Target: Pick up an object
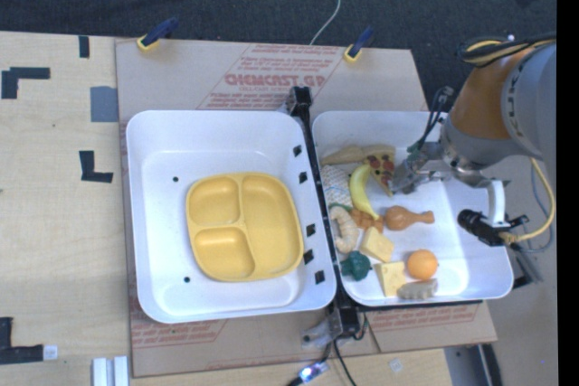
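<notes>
Down low in the right bin [470, 280], gripper [404, 176] beside the banana [360, 187], just above the drumstick [409, 216]. Finger spread impossible to tell; nothing visibly held.

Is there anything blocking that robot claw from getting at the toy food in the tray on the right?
Nothing visible does. The tool is already down inside the right bin, right beside the banana and just above the chicken drumstick. The food lies in an open pile with no lid or cover over it.
</notes>
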Controlling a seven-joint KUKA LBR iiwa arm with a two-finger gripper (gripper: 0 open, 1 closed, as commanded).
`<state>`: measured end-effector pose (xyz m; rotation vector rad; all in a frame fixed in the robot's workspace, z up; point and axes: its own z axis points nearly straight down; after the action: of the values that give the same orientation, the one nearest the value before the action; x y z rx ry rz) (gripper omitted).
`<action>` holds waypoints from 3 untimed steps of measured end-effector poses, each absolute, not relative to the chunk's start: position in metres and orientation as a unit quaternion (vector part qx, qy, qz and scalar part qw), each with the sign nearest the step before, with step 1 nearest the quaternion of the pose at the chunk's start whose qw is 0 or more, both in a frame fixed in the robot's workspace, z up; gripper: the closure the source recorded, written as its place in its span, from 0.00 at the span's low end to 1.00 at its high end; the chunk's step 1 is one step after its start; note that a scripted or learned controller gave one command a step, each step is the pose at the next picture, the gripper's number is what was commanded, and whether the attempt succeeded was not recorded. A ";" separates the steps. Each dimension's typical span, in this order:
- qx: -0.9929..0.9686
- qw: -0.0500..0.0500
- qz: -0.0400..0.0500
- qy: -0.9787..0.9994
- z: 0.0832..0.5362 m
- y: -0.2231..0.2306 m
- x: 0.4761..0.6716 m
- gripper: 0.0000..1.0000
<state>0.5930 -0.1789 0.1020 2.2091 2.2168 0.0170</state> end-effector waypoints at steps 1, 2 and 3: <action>0.706 0.001 0.001 0.708 0.163 -0.172 0.592 1.00; 0.706 0.002 0.001 0.708 0.226 -0.171 0.595 1.00; 0.707 0.000 0.000 0.707 0.224 -0.170 0.596 1.00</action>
<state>0.5956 -0.1704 0.2241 2.2209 2.2229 -0.0014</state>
